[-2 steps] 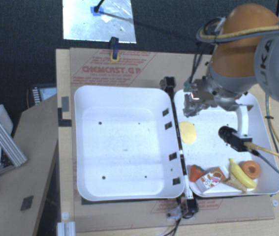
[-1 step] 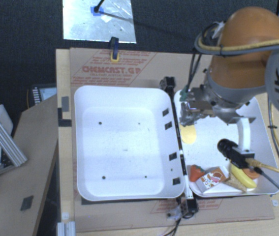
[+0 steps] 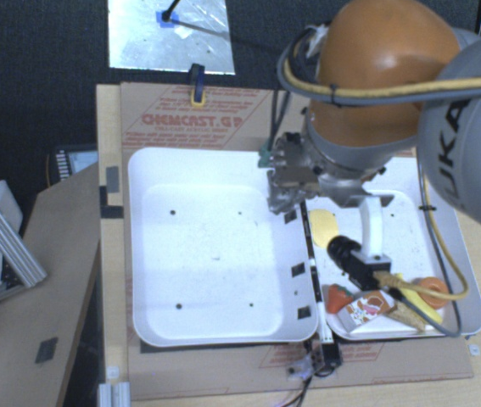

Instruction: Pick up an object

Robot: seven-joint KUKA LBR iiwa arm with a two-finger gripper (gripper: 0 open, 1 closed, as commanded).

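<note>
The left bin (image 3: 206, 253) is plain white, flecked with a few small dark dots. Behind it, brown cardboard (image 3: 248, 108) carries red lettering, and farther back a silvery sheet (image 3: 138, 32) bears a blue patch (image 3: 167, 17). Right of it, the right bin (image 3: 405, 227) is white too; in it lie a pale yellow piece (image 3: 323, 225), a red piece (image 3: 339, 298), a white packet (image 3: 364, 310) with red print and an orange piece (image 3: 431, 287). Over the left bin's right edge the arm (image 3: 384, 58) is glossy orange above grey.

2 white bins (image 3: 215, 253), 1 packet (image 3: 364, 310), 2 orange objs (image 3: 339, 297) (rest unclear)
</note>
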